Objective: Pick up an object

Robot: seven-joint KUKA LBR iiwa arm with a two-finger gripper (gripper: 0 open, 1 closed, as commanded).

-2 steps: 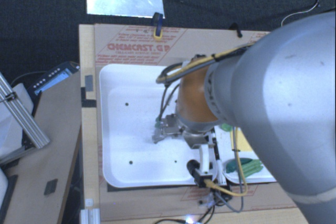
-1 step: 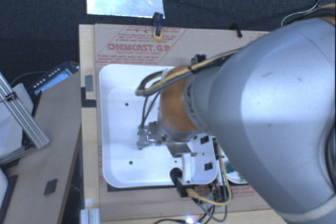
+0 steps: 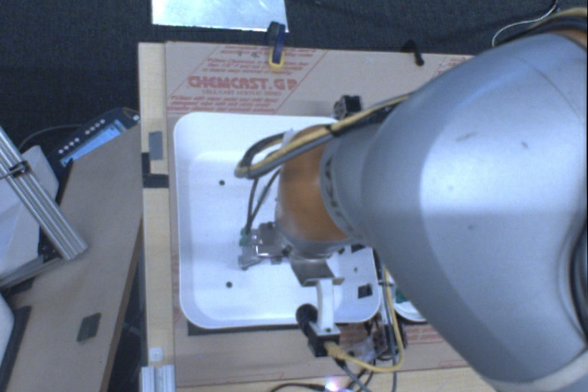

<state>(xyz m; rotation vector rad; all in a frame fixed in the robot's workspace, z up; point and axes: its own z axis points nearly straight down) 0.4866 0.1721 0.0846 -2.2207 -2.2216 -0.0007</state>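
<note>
Clerk: Item nearest the lens?

Keeper: Arm (image 3: 478,197), grey and bulky, entered from the right. It covered the right half of the bench. Orange band (image 3: 301,197) sat above the wrist.

Clerk: Gripper?

Keeper: Gripper (image 3: 250,249), metal, stood low over the middle of the left bin (image 3: 197,216). It was seen from above and behind. Whether it was open or closed could not be told, nor whether it had hold of anything.

Clerk: Thing to be picked up: appearance, location?

Keeper: Neither could be told. The arm hid the bin floor under and to the right of the gripper. On the bare white floor lay one dark speck (image 3: 222,184) toward the back and a second speck (image 3: 228,283) toward the front. Both were too small to identify and lay apart from the gripper.

Clerk: Other entries?

Keeper: Brown board (image 3: 243,83), red print, lay behind the bin. Blue and yellow clamp (image 3: 276,46) sat on its far edge.
</note>
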